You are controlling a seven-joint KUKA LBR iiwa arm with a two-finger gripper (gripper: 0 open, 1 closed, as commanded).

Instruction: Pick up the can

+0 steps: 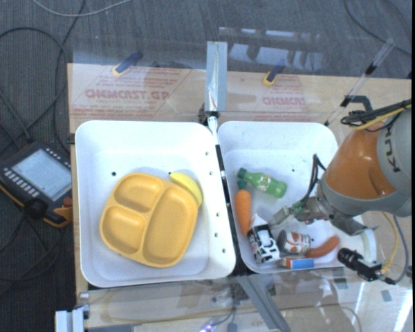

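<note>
The can point(294, 241), white and silver with a red label, lies on its side near the front of the right bin point(277, 138). My gripper point(291, 215) hangs just above and behind the can, reaching in from the right under the arm's orange band point(356, 166). I see nothing held in it. A black-and-white carton point(264, 245) lies right against the can's left side, and a red sausage point(324, 247) lies close on its right.
An orange carrot point(243, 210) and a green bottle point(261, 182) lie in the right bin's left half. A small blue-and-white item point(298, 262) sits at the front wall. The left bin point(124, 133) holds a yellow divided tray point(149, 218) and a yellow fruit point(188, 185).
</note>
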